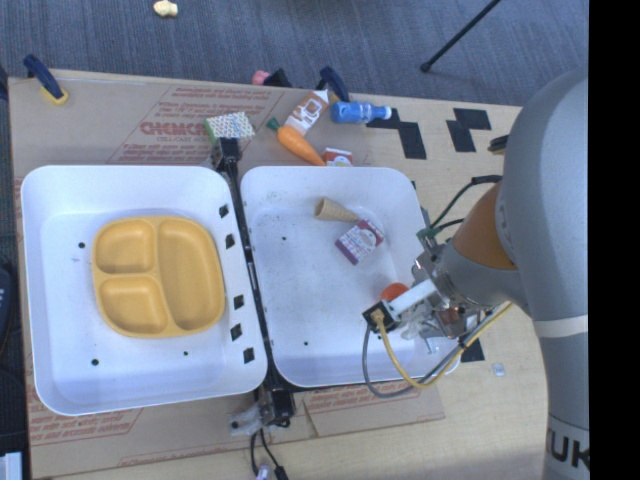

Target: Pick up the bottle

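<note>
The gripper [432, 320] was low at the right bin's [300, 358] near-right corner; its grip I cannot tell.

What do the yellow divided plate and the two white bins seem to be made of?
The yellow divided plate looks like moulded plastic with a matte finish: one even colour, soft rounded compartment edges. The white bins seem to be thin, smooth plastic, slightly glossy, with rounded corners.
</note>
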`<state>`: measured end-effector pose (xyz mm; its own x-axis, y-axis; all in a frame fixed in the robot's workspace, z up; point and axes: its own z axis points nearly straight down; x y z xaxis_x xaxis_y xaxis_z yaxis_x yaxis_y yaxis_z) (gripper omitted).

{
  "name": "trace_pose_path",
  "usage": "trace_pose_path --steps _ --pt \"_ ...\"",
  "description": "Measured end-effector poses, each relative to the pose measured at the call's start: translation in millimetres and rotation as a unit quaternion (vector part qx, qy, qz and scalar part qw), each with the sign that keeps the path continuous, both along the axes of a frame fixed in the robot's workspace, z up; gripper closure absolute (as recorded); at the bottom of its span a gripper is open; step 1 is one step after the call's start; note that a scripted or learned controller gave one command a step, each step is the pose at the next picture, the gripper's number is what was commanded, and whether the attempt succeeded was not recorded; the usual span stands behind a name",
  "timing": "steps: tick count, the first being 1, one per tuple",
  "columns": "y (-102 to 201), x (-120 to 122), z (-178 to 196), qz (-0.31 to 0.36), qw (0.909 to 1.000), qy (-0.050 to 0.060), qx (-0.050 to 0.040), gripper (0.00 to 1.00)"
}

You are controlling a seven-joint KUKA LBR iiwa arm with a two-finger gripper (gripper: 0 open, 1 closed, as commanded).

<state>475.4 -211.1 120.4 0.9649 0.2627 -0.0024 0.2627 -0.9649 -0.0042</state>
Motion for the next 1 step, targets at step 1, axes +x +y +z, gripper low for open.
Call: trace_pose_path --steps 1 --pt "45.3 0.5 24.2 -0.029 0.9996 0.0 0.0 1.0"
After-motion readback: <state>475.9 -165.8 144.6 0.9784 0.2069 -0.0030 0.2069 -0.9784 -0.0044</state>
